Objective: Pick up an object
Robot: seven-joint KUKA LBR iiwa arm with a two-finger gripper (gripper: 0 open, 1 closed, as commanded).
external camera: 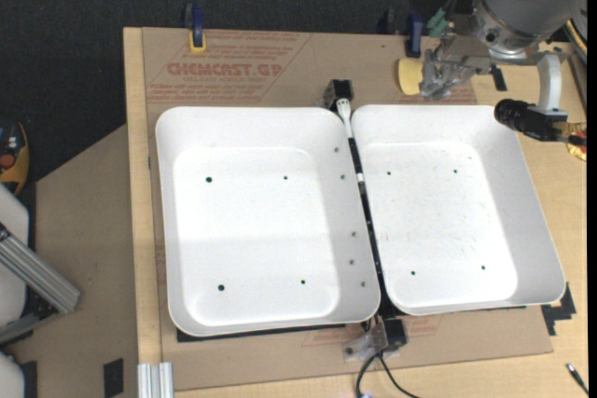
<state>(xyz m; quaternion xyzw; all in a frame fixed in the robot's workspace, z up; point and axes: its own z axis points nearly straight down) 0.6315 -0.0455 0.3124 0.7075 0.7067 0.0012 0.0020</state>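
Note:
A pale yellow object (409, 75) lies on the brown board just beyond the far rim of the right bin (522, 200). My gripper (440, 81) hangs at the top right, over that far rim and right beside the yellow object on its right side. Whether the two touch is unclear from this angle. The arm's orange band and grey wrist rise above the gripper toward the top right corner.
The left bin (173, 200) sits beside the right one, joined by a black clip strip (359, 191). Both rest on a brown board (233, 65) held by blue clamps (195, 25). A black fitting (522, 116) juts over the right bin's far right corner.

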